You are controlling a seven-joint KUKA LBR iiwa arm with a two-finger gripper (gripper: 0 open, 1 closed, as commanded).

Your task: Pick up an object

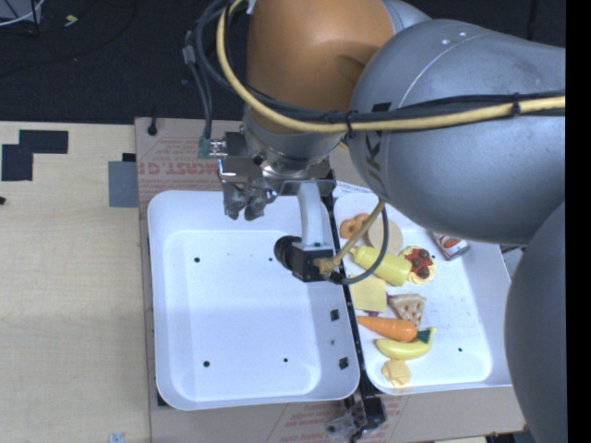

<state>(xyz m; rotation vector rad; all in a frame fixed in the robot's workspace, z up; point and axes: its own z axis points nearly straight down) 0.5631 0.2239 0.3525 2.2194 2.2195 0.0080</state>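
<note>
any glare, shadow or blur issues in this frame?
Camera view: soft shadow across the left bin floor beneath the arm; highlights on the grey arm link, not blown out; toy food in the right bin slightly soft; background above the bench black.

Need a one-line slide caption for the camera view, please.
KUKA arm's gripper hovers at the left bin's far edge; toy foods, including a carrot, fill the right bin.

Bright, even overhead light washes the left bin [185, 358] almost flat white, with a soft bluish shadow of the arm [443, 127] across its floor. The far background is dark. The picture is slightly soft and grainy, and small details look smeared.
</note>
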